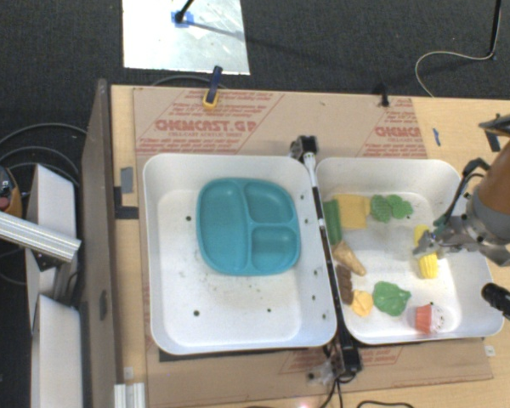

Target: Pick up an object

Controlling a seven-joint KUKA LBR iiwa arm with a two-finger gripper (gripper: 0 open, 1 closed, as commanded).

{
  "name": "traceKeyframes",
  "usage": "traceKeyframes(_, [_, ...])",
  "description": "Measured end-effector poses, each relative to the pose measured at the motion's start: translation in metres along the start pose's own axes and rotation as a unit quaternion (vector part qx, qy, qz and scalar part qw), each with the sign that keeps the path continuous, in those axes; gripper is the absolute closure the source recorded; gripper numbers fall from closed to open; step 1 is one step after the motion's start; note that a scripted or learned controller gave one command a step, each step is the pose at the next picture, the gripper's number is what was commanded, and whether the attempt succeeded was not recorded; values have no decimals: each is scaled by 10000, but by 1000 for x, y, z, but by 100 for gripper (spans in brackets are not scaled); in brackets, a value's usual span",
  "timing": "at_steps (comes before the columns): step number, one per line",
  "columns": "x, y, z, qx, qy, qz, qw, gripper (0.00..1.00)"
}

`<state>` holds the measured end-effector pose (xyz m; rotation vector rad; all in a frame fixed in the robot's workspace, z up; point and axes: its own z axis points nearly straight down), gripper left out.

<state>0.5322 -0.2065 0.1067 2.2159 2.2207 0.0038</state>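
Two white bins are seen side by side on the worktop (238, 113). In the left bin (174, 313) a blue-green plate (246, 226) with three parts is laid. The toys are kept in the right bin (459, 313).

The hand (432, 245) is lowered into the right side of the right bin, just above a yellow corn toy (427, 266). It seems to be touching the top of the corn, or is very close to it. Whether the hand is apart or together cannot be told, because it is small and dark here.

The reaching step looks to be in hand; nothing is seen lifted yet. Next, the corn would need to be squeezed firmly and then raised straight up. A red toy (422, 317) and a green toy (391, 298) lie near, so care is called for.
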Motion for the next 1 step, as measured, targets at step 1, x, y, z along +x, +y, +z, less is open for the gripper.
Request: traceKeyframes(1, [67, 49, -76, -37, 10, -52, 10000, 100])
